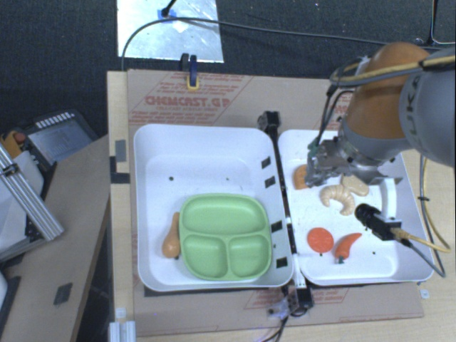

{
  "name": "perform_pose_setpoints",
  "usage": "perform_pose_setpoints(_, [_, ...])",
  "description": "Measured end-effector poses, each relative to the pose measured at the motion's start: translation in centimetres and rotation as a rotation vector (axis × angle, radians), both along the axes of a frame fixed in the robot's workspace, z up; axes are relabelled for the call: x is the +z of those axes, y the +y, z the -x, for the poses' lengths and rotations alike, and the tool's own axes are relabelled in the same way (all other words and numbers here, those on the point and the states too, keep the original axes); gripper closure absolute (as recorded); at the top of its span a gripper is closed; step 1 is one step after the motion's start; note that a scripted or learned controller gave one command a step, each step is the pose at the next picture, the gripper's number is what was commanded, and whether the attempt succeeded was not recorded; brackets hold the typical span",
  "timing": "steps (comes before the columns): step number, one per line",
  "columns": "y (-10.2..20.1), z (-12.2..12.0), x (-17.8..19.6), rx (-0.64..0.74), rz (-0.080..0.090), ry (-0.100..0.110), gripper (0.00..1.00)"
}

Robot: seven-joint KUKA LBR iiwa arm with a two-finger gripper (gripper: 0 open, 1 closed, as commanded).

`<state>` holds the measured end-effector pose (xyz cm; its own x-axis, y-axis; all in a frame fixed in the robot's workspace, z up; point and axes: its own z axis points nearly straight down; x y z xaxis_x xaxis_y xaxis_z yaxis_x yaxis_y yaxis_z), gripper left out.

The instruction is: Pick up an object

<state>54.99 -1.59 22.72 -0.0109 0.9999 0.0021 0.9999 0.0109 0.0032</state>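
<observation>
The gripper (322, 168) hangs low over the upper left part of the right bin (377, 266), just beside an orange-brown item (300, 177) (partly hidden, so its kind is unclear); whether the gripper is open or closed cannot be told. A pale croissant-shaped piece (340, 197) lies just below it. Farther down rest a red disc (320, 239) and a red chili pepper (347, 245), near each other. In the left bin (153, 155) sits a green divided plate (225, 236), with a tan gourd-shaped object (172, 238) against its left edge. Both bins stand on the tabletop (85, 212).
</observation>
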Motion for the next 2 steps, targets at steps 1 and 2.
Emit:
perform_pose_setpoints(1, [5.8,-0.9,0.7,0.0,-0.001,0.0,1.0])
perform_pose_setpoints(2, [10.3,-2.6,-0.7,-0.002,0.001,0.001,1.0])
